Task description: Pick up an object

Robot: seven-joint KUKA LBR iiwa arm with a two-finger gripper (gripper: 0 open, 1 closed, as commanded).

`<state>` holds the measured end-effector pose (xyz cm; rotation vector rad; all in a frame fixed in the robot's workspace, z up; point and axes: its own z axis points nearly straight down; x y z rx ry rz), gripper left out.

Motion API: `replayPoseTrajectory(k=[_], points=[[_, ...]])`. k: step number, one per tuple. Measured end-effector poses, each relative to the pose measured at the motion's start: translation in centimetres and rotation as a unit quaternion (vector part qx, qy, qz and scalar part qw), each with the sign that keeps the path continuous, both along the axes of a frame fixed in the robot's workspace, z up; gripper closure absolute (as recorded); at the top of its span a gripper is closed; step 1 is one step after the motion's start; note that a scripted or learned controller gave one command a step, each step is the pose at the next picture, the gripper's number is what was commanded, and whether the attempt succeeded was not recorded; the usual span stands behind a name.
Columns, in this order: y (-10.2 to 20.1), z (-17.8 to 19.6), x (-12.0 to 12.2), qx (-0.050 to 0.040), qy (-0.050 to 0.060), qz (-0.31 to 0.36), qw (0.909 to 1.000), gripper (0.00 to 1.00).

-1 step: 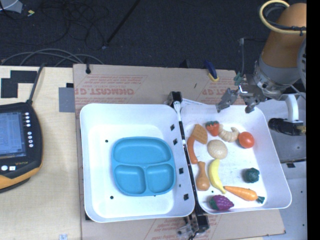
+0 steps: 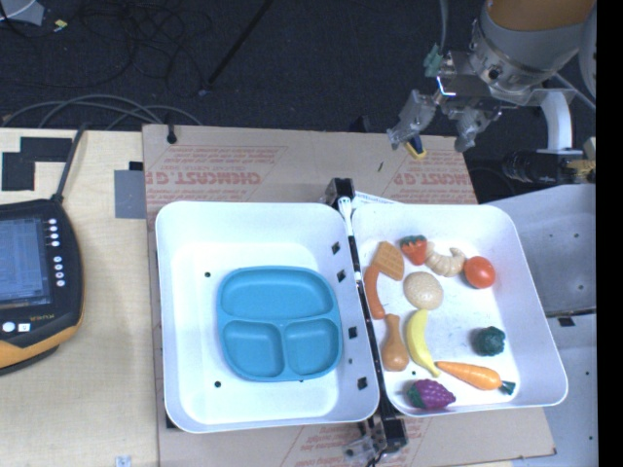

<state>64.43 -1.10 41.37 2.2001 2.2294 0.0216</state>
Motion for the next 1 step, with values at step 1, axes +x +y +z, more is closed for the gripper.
replayPoseTrajectory(k=[1], points=[[-0.66,-0.12,-0.16,-0.0022,0.010,-0.004,0.9999,1.00]])
